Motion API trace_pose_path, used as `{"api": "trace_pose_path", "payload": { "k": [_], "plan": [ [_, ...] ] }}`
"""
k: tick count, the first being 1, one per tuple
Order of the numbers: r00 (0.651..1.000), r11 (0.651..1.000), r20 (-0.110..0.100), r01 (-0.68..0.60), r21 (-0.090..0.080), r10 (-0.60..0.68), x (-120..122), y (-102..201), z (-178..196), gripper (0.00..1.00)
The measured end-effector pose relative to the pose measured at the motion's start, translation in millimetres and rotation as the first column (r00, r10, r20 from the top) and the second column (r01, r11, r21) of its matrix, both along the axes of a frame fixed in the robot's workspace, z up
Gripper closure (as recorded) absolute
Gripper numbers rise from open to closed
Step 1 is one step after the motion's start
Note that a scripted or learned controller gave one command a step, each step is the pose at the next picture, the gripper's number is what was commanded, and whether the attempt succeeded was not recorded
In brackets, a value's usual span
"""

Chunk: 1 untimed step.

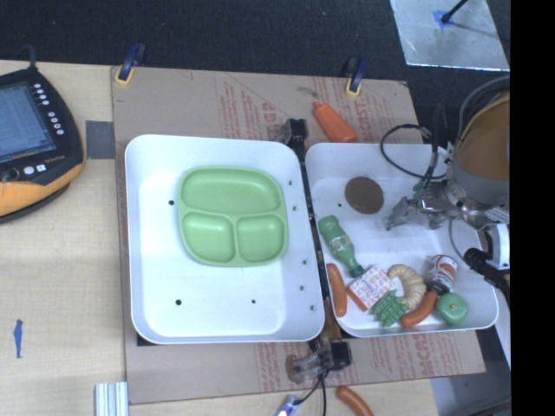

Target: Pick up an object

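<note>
A: Where is the claw (408, 215) now?
B: Low in the right bin (323, 232), beside the brown disc (364, 194). Fingers spread apart, nothing btw them.
A: So task not done yet?
B: No. Bottle (339, 244), carrot (336, 288) etc. lie in the bin, none lifted. Approx. all work is left: close, then lift.

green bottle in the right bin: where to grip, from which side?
Grip the green bottle across its wider body, coming straight down from above. It lies flat, angled along the right bin's left wall, with open floor to its right. Set the gripper crosswise to its length; the wall side looks tight.
</note>
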<state>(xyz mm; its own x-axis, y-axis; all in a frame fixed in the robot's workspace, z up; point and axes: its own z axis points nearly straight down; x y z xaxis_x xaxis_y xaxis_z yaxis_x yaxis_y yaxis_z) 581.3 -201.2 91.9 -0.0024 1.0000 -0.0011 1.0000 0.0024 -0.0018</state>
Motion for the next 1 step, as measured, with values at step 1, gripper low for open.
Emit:
{"api": "trace_pose_path", "payload": {
  "k": [1],
  "plan": [
    [1.000, 1.000, -0.001, -0.001, 0.001, 0.001, -49.8, -11.1, 38.1, 0.00]
  ]
}}
